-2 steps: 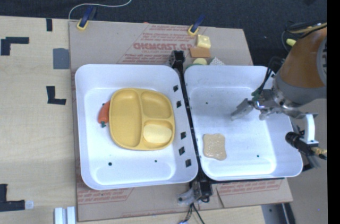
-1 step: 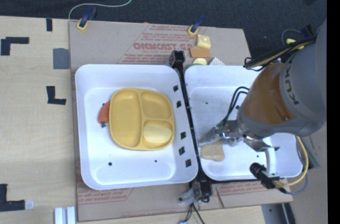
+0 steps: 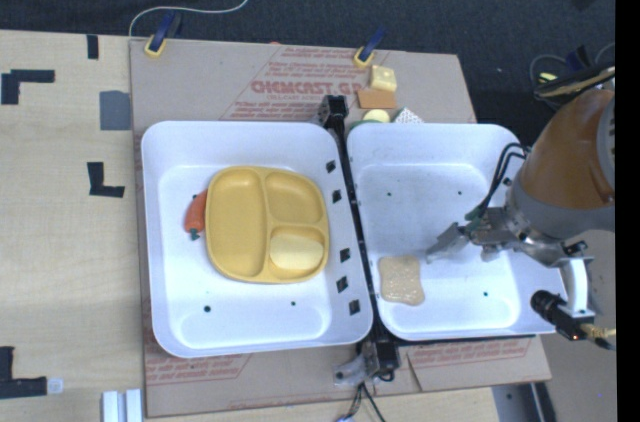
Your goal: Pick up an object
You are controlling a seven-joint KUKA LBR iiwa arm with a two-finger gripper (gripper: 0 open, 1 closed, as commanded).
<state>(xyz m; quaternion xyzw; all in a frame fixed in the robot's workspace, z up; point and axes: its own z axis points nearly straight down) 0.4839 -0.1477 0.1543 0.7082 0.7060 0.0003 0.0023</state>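
A flat beige piece (image 3: 401, 280), like a slice of bread, lies in the right bin (image 3: 430, 172) near its front left corner. My gripper (image 3: 446, 244) reaches in from the right and hangs low over the right bin's floor, just right of and slightly behind the beige piece, apart from it. In the left bin (image 3: 170, 210) rests a yellow divided plate (image 3: 265, 222). A small orange-red object (image 3: 194, 212) peeks out from under the plate's left edge, mostly hidden.
Behind the bins, on the cardboard (image 3: 250, 80), sit a yellow block (image 3: 383, 77), a brown block (image 3: 376, 98) and a pale green ball (image 3: 374, 117). Black clips (image 3: 345, 255) join the bins along the middle wall. The arm's body (image 3: 565, 180) covers the right bin's right edge.
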